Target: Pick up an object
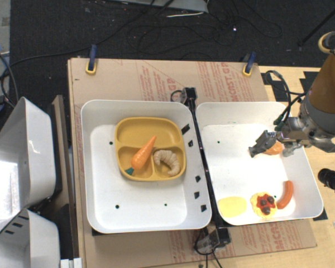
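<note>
Cardboard sheeting [156, 77] is covering the bench, pinned at its far edge by two yellow clamps [91, 67], with black carpet and trailing cables [156, 32] lying beyond at 12 o'clock. Two white bins are sitting side by side on the sheeting. The left bin [100, 205] is holding a yellow divided plate [151, 128], which is carrying a toy carrot [143, 153] and a pale shrimp [168, 161]. In the right bin [234, 116], a yellow disc [232, 206], a small pizza slice [263, 203] and a sausage [285, 194] are lying along the edge at 6 o'clock. The arm is reaching in from 3 o'clock; its gripper [266, 144] is hanging low over the right bin, touching or just above an orange object [274, 148]. How far the jaws are parted, and whether they are clamping that object, I cannot tell.
</note>
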